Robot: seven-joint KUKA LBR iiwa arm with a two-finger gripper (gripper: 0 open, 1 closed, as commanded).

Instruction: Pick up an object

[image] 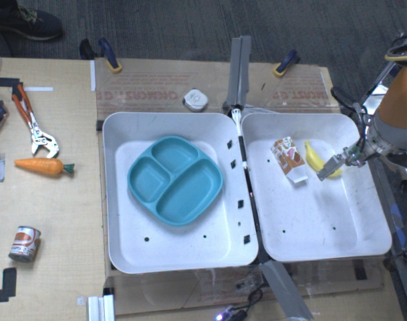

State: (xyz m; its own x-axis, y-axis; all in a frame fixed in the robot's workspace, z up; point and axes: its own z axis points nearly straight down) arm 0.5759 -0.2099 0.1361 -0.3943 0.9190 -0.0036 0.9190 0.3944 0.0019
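A yellow banana [313,156] lies in the right bin [323,236], towards its back right. Just left of it rests a small white and red carton [289,158]. My gripper [331,166] reaches in from the right and hangs low over the banana's near end, touching or almost touching it. The view does not show the banana lifted or held. The arm's orange band [397,102] shows at the right edge.
A teal divided plate [175,180] lies in the left bin [119,246]. On the bench to the left lie a wrench [35,127], a carrot [41,166] and a small can [24,242]. A round white tape measure [195,99] sits behind the bins.
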